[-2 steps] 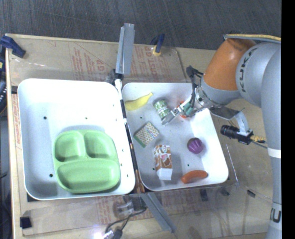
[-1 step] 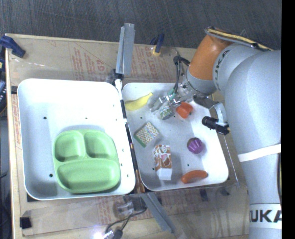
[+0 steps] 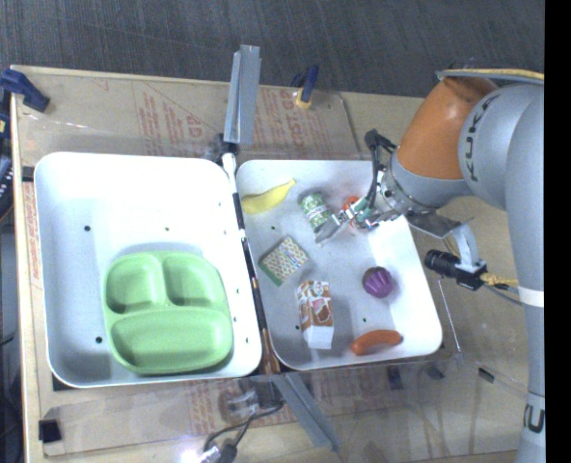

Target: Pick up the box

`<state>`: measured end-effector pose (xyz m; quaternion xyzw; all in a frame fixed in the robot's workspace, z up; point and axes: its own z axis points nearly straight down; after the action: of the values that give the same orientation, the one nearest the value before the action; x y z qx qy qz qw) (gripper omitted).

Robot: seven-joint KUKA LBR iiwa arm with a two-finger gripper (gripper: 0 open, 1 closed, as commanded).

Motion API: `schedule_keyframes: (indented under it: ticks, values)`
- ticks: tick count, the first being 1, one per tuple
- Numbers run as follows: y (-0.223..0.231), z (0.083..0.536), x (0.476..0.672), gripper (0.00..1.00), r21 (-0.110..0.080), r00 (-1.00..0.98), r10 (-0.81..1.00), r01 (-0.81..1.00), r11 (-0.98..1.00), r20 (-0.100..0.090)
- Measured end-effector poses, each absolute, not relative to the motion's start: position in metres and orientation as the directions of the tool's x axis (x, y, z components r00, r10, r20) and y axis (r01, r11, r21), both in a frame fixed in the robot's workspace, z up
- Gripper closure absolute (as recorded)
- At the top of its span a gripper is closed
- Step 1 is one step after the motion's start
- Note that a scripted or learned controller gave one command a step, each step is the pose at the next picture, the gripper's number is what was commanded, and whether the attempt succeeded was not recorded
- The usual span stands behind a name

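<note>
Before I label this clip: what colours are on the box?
Brown and white, with a printed picture, seen in the camera view: the box lies in the right bin.

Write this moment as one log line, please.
gripper: over right bin, beside can | box: lying untouched | step: pick pending

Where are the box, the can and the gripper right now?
box (image 3: 314, 313): camera view, on its brown printed front face.
can (image 3: 313, 209): camera view, mid-side of its green body.
gripper (image 3: 340, 222): camera view, midway between its fingertips.
</note>
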<state>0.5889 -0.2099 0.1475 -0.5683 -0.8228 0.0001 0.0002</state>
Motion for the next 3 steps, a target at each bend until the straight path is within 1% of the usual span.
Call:
schedule_keyframes:
  ticks: [1, 2, 3]
  values:
    - [-0.21, 0.092, 0.652, 0.0, 0.0, -0.424, 0.906, 0.906, 0.424, 0.001]
    - [-0.21, 0.194, 0.594, 0.0, 0.0, -0.527, 0.85, 0.85, 0.527, 0.0]
    - [-0.211, 0.204, 0.515, 0.0, -0.001, -0.531, 0.847, 0.847, 0.531, 0.0]
